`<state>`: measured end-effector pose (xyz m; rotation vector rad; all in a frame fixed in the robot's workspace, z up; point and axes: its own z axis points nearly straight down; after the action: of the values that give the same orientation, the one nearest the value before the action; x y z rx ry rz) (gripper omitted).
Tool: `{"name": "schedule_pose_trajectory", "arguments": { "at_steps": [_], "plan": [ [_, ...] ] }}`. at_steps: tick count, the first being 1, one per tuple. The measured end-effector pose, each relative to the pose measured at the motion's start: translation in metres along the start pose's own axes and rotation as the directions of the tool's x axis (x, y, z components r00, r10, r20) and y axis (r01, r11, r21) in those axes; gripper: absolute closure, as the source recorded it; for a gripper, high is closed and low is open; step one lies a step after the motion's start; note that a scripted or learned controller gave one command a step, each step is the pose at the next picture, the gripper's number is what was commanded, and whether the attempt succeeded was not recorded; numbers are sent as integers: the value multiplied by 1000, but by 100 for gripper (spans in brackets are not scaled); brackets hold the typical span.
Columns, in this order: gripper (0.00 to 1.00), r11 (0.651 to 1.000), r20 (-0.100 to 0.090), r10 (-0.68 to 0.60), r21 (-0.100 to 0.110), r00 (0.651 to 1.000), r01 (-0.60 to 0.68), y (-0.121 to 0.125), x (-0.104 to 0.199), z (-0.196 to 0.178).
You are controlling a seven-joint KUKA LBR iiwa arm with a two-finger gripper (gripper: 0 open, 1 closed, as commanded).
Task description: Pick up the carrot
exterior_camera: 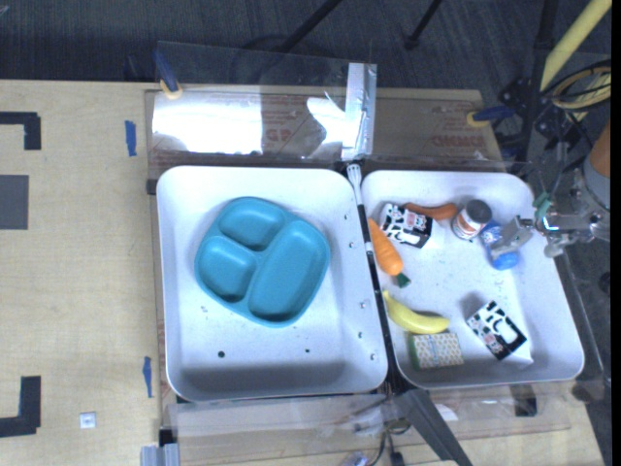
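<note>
Poised at the far right edge of the right bin, just outside its rim: the end effector, a blurred cluster of grey metal; grasping, clenched or released cannot be told from here. Just to its left inside the bin, a small blue object and a red-and-white can. Further left, a black-and-white carton with an orange sausage-like piece behind it. Hard against the bin's left wall, well apart from the end effector and directly to its left: the carrot, orange with a green tip, long axis running from far-left to near-right, stem end nearer. Nearer still, a yellow banana, a speckled green sponge and a second black-and-white carton. In the left bin, a blue divided plate. Likely required next: a long leftward reach across the cluttered bin, with a wrist turn to close across the carrot's slanted axis.
</note>
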<state>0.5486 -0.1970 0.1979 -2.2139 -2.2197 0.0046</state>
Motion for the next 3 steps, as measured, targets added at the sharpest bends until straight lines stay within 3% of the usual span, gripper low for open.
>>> {"name": "schedule_pose_trajectory", "arguments": {
  "at_steps": [1,2,3],
  "plan": [
    [0,1000,-11,-26,-8,1000,26,54,-12,103],
    [0,987,10,158,15,987,-158,111,40,112],
    [0,967,1,254,-4,967,-254,65,117,13]
  ]
}}
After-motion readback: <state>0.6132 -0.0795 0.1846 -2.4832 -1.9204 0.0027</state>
